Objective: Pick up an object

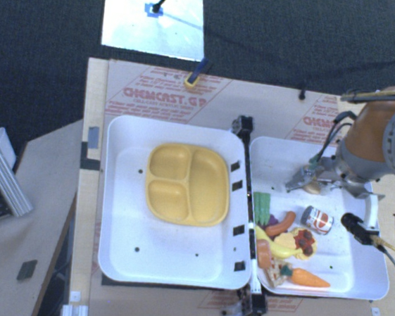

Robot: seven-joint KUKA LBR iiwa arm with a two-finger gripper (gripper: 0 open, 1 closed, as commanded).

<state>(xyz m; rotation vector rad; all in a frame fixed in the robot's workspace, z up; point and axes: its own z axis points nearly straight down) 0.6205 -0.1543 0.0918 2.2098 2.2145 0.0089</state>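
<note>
We see the end effector (pixel 308 179) low over the right bin (pixel 368 279), near its back wall; whether it is apart or together we cannot tell. It sits apart from the toy food: a small can (pixel 317 220), a carrot (pixel 309 278), a sausage (pixel 280 223).

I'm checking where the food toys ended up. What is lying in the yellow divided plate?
Nothing shows in the yellow plate: its three compartments look bare. The white bin beneath it is hidden where the plate covers it. The toy food, such as the carrot, lies in the right bin.
</note>
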